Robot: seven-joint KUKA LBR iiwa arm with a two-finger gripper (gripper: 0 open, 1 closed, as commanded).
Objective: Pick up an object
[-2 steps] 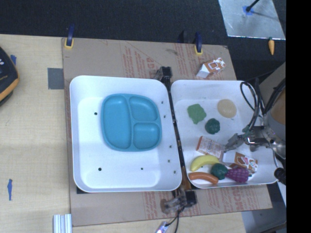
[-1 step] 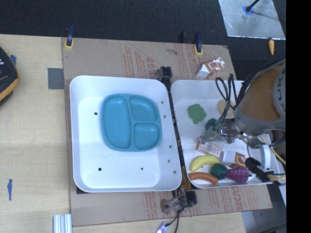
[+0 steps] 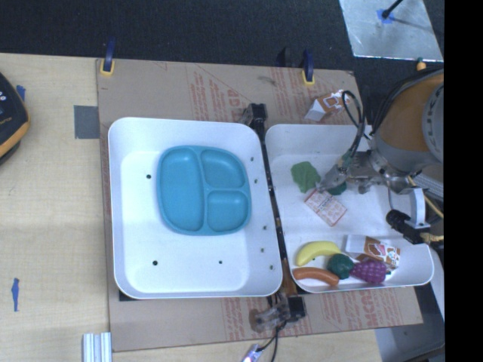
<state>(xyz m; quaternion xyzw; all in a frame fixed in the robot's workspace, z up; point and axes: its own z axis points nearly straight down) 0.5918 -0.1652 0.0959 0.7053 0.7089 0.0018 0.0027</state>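
The right bin point(image 3: 287, 145) holds a green leafy toy point(image 3: 306, 175), a small printed packet point(image 3: 326, 207), a yellow banana point(image 3: 317, 251), an orange-red sausage point(image 3: 316, 276), a dark green vegetable point(image 3: 341, 264), purple grapes point(image 3: 369, 271) and a snack packet point(image 3: 375, 249). My gripper point(image 3: 335, 182) hangs low in this bin, just right of the green leafy toy and above the printed packet. The arm's grey wrist and orange band come in from the right. I see no object between the fingers.
The left bin point(image 3: 128, 262) carries a blue divided plate point(image 3: 204, 188). Both bins rest on brown cardboard clamped to the wooden bench. A small packet point(image 3: 330, 104) lies behind the right bin. A yellow-black device point(image 3: 10, 119) sits at the far left edge.
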